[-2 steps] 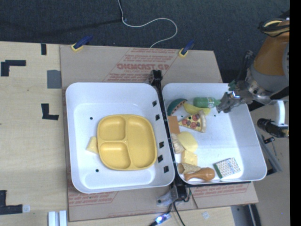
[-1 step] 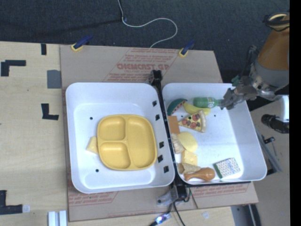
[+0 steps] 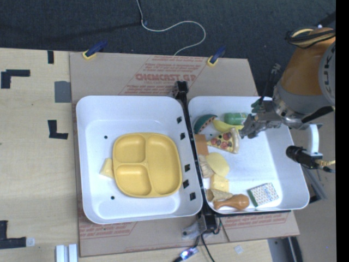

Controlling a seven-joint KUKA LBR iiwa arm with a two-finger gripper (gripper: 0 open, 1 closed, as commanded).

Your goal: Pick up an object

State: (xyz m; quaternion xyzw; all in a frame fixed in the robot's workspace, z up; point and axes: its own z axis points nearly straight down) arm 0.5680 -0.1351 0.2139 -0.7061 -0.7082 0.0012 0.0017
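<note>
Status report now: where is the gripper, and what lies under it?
Gripper low in right white bin, beside green toy and yellow banana. Nothing seen held. Pizza slice close by.

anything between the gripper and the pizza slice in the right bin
Nothing visible does. The gripper hangs just right of the pizza slice, with bare bin floor between; the banana lies beside the slice, not across the path.

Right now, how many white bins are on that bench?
2. The left bin holds a yellow divided plate; the right bin holds a heap of toy food along its left side.
</note>
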